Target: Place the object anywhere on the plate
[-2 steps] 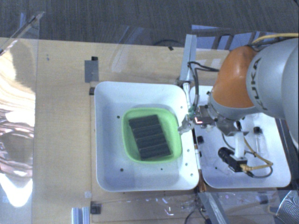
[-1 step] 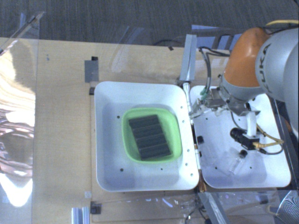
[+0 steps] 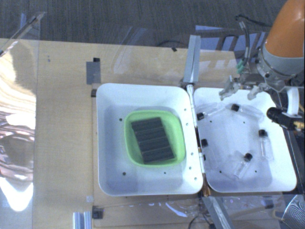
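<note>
Camera view: block (image 3: 151, 140) already on plate (image 3: 129, 138)

Shows block lying flat in middle of green plate, inside left bin (image 3: 109, 128), probably set so that nothing overhangs the rim. Shows gripper (image 3: 240, 90) spread apart and grasping nothing, above far edge of right bin (image 3: 276, 175), well apart from plate. Seems finished.

The scene is evenly and brightly lit from above, with soft, faint shadows. The two white bins (image 3: 143, 94) are close to overexposed, their inner walls shading to pale blue-grey. Left of the bins, a clear sheet (image 3: 19, 128) over the wooden bench throws streaky white glare. The picture is slightly soft and grainy throughout. The orange band (image 3: 288, 25) of the arm, right of the bins, looks blurred.
</note>
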Robot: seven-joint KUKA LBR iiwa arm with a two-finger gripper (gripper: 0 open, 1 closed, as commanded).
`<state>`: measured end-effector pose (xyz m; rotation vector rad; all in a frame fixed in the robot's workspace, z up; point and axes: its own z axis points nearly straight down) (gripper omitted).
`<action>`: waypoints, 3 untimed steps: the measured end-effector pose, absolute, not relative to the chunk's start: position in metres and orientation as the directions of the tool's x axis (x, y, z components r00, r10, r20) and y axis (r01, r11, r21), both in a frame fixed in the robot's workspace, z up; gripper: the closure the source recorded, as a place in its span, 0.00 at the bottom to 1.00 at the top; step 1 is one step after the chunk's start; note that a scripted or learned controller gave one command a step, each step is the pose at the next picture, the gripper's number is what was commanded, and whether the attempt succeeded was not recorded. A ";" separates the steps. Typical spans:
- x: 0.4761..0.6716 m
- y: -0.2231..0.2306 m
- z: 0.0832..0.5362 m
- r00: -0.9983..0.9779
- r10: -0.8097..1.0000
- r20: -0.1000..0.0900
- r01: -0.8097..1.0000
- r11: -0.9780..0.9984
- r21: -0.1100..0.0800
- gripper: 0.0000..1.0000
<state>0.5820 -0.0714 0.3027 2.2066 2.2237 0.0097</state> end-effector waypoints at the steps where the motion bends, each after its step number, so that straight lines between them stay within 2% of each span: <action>1: 0.557 -0.183 0.278 -0.032 0.999 -0.002 0.999 0.032 0.005 0.00; 2: 0.514 -0.206 0.395 0.030 1.000 -0.005 0.999 -0.030 0.012 0.00; 3: 0.493 -0.181 0.334 0.035 0.999 -0.002 0.999 -0.035 0.006 0.00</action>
